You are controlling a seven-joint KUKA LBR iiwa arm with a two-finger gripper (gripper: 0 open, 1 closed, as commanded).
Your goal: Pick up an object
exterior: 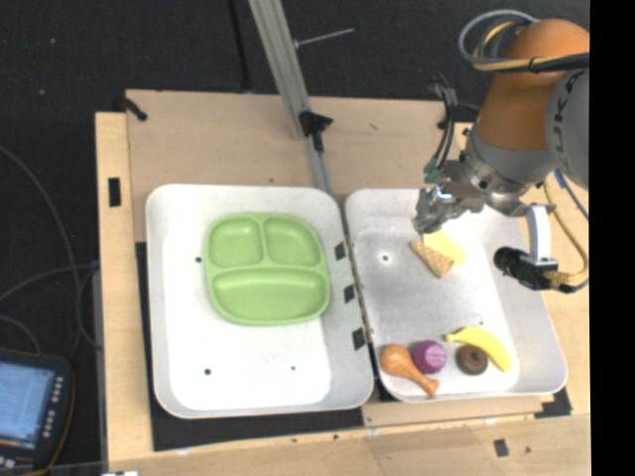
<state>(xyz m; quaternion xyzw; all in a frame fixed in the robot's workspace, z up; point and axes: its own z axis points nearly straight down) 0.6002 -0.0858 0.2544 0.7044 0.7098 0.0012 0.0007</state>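
Observation:
My gripper [433,218] hangs over the upper part of the right bin [397,296], right above a yellow cheese wedge [444,247] and a tan bread piece [431,259] that lie together. Along the bin's front edge sit an orange pear-shaped toy [405,364], a purple object [430,355], a brown doughnut [472,360] and a yellow banana [483,344]. Nothing shows between the gripper's fingers.
The left bin [179,305] holds a green divided plate [268,269]. A metal pole [288,77] slants up from between the bins at the back. The middle of the right bin is bare white floor.

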